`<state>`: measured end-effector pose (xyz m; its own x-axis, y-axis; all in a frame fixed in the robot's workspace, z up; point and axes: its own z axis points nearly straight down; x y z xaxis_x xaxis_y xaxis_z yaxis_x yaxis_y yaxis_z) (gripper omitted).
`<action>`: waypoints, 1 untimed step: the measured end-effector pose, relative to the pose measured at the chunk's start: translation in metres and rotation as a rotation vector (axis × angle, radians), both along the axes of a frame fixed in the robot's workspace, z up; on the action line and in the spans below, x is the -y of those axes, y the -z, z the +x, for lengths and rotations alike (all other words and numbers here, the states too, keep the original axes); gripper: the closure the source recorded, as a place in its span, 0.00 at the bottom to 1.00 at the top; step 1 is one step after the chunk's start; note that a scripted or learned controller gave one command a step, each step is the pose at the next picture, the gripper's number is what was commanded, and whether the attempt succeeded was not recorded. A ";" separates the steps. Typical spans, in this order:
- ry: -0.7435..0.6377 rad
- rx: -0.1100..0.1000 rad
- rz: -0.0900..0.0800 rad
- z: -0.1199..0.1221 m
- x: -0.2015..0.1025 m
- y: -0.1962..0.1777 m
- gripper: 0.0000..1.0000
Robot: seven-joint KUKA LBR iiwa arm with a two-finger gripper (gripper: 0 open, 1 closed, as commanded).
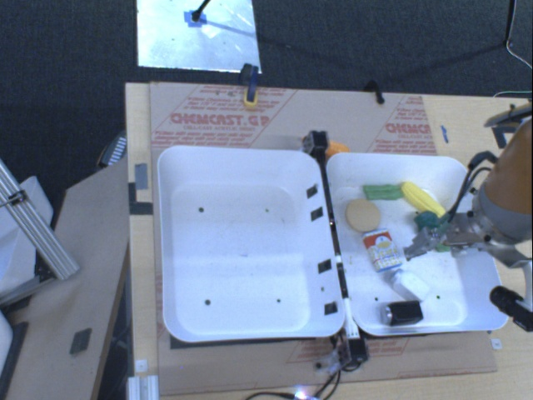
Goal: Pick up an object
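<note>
- Tool (pixel 419 244) sits low inside the right bin (pixel 454 173), at the end of the grey arm (pixel 508 198); the arm enters from the view's right.
- Tool state: cannot tell whether it is spread or pressed together; the tip is small and blurred. Nothing is visibly pinched between its tips, so no hold is recorded.
- Candidate things, all in the right bin:
  - teal object (pixel 429 220) just above the tool, touching or nearly so; contact cannot be confirmed.
  - red-and-white small carton (pixel 382 249) just to the view's left of the tool, lying flat.
  - white block (pixel 410 286) just below the tool.
  - black cylinder (pixel 404 312) further below, near the bin's front wall.
  - tan round disc (pixel 363 216) up and to the left of the tool.
  - yellow banana-shaped toy (pixel 422 197) above the tool, beside a green flat piece (pixel 383 192).
- Left bin (pixel 179 173) lies well apart from the tool, across the divider.
- Orange thing (pixel 336 149) rests on the surface behind the bins, well above the tool.
- Progress, judged: approach is done, and the tool is down among the objects. Grip and lift are left; every object appears to rest on the bin floor.
- Likeliest target, judged: teal object or carton, the two nearest.
</note>
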<state>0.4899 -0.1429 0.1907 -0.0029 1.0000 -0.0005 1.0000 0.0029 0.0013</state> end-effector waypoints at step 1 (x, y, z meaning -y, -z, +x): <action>-0.003 0.009 -0.007 0.020 -0.058 0.108 0.00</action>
